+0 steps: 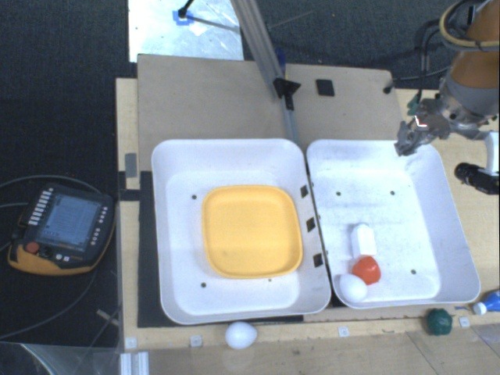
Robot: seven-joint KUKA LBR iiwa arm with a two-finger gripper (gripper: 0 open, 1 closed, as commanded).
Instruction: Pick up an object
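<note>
In the right bin [406,170] lie a white block [362,238], a red-orange ball [366,270] and a white ball [352,288], bunched near the bin's front left corner. A yellow square plate [252,230] lies flat in the left bin [176,233]. My gripper [408,143] hangs over the back right rim of the right bin, well away from the three objects. Nothing is visible between its fingers, which look close together.
A white egg-shaped object [241,335] lies on the bench in front of the left bin. A dark green ball [439,321] and a blue-tipped item [488,304] sit off the right bin's front corner. A teach pendant [58,227] rests at far left. A metal pole [262,37] slants behind the bins.
</note>
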